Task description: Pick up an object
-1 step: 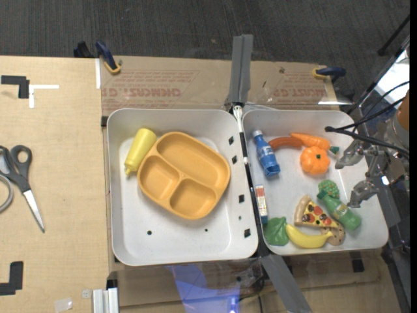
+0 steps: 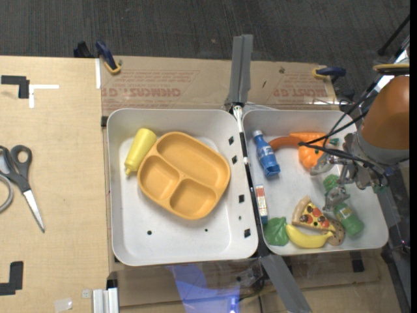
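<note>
- Toys are seen crowded at the lower edge of the right bin (image 2: 374, 243), nearest the camera: a yellow banana (image 2: 306, 238), a pizza slice (image 2: 313, 216) lying on top of it, a green leaf (image 2: 276, 231) to their left and a small green bottle (image 2: 350, 223) to their right.
- Just above that pile, at the right of the frame, the gripper (image 2: 335, 189) is hung low over the bin; whether anything is pinched cannot be told, since cables and mechanism clutter the tip.
- No single target is fixed by the task, so the nearest pieces are judged the likely ones: the green bottle lies just below and right of the gripper, the pizza slice just below and left.
- For a clean pick, a straight descent onto one isolated piece is advised; the bottle is judged easier than the flat pizza slice, which is stacked on the banana.
- Further up the bin, an orange carrot-like toy (image 2: 300, 140) is seen beside the arm, with a blue bottle (image 2: 266, 154) to its left and a thin tube (image 2: 260, 201) along the divider.
- In the left bin (image 2: 130, 240), a yellow divided tray (image 2: 184, 174) and a yellow bottle (image 2: 139, 149) are seen, well apart from the gripper.
- At the far left of the frame, scissors (image 2: 23, 181) are left on the bench.
</note>
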You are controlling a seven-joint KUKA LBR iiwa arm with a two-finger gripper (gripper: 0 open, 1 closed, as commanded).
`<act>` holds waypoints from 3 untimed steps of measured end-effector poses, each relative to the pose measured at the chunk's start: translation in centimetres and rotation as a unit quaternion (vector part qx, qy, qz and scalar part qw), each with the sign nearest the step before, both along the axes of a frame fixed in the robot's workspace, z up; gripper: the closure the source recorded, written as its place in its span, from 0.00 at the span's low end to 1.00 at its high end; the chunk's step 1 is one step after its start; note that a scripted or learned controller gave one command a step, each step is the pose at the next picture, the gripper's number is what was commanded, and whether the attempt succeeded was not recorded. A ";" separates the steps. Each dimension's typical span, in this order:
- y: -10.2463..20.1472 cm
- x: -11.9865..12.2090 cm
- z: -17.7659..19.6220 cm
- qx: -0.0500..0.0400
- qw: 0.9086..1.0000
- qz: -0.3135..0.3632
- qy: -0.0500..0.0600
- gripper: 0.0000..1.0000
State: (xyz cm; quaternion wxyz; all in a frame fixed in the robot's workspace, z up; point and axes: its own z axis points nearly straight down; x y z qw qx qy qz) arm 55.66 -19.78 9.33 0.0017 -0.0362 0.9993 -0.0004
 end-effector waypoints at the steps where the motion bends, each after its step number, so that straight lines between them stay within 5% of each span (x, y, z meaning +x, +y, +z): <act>1: 2.5 5.5 -0.2 0.002 0.999 -0.037 0.005 0.00; 2: 3.9 8.6 -0.5 -0.001 0.994 -0.103 0.034 0.00; 3: 8.9 9.3 -0.5 -0.001 0.992 -0.127 0.010 0.00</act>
